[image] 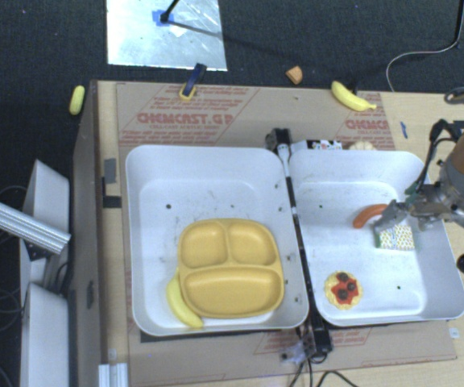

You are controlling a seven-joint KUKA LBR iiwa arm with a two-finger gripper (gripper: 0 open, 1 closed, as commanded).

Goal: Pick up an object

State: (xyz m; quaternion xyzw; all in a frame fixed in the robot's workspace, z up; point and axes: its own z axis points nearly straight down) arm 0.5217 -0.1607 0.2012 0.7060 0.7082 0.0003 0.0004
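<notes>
Left of the right bin (437, 297), I see the left bin (147, 216) with a yellow divided plate (230, 268), a banana (180, 305) touching the plate's left edge. My end effector (401, 214) sits inside the right bin over a patterned card (396, 237), beside an orange sausage (369, 214); I can't tell its opening. Small pizza toy (343, 289) lies nearer the bin's front wall.

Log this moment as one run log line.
gripper: over right bin | near: orange sausage | grasp: unconfirmed
</notes>
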